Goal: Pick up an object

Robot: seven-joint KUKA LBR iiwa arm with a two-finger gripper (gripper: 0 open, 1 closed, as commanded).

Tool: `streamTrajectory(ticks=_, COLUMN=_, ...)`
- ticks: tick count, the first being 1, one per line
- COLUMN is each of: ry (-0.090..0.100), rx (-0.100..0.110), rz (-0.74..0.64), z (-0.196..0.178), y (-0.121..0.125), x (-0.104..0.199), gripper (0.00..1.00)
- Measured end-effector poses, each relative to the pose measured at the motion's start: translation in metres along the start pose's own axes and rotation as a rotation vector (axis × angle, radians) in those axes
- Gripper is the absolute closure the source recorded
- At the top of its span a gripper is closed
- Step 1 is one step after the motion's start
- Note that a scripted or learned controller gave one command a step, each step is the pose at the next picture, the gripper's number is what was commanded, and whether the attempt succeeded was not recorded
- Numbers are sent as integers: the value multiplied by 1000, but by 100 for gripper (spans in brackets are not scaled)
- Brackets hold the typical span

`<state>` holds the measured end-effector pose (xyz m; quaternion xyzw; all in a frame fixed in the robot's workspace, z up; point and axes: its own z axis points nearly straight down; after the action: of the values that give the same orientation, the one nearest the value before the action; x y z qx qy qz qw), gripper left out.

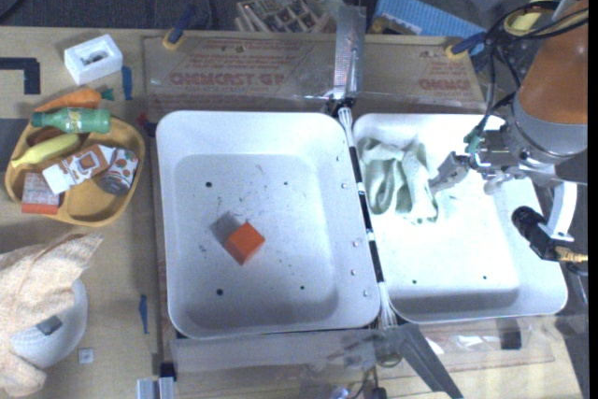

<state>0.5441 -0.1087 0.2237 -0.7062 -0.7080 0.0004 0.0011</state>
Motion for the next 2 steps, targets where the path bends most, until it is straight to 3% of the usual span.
streamTrajectory(ticks=1, ry=-3, rx=-13, rz=-39, z=125, y=40, x=-36, gripper=0)
streamTrajectory(ticks=2, ry=-7, rx=-22, rz=-102, z=129, y=36, x=-18, gripper=0)
